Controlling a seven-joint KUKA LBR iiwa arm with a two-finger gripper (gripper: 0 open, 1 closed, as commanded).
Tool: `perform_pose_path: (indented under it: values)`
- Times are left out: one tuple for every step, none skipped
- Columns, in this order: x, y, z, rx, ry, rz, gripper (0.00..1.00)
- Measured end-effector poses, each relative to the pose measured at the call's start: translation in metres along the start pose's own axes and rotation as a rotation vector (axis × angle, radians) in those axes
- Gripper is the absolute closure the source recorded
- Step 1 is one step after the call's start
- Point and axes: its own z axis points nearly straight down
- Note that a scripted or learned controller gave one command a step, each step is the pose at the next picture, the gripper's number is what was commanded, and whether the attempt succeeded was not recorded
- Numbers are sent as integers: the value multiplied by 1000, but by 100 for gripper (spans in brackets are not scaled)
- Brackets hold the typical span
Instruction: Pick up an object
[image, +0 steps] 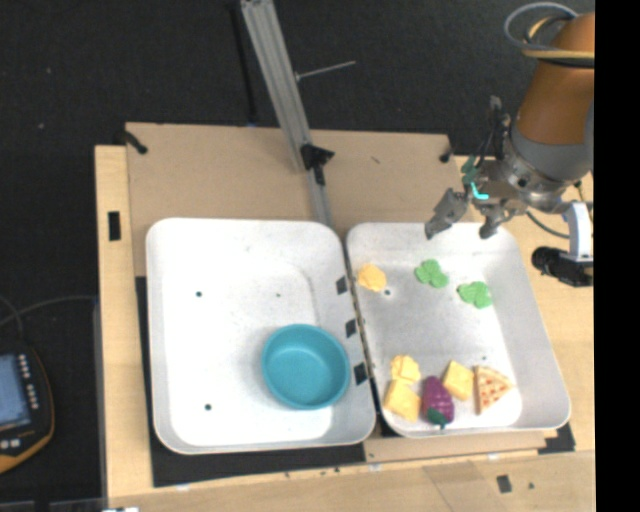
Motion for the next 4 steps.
perform_pose_path:
  values:
    - [-7,-9,51,6,-1,4,0]
    - [-3,-9,94,5,0,4,0]
    - [-1,-19,142,5,0,4,0]
    - [-2,-17,128,-3,-1,10,100]
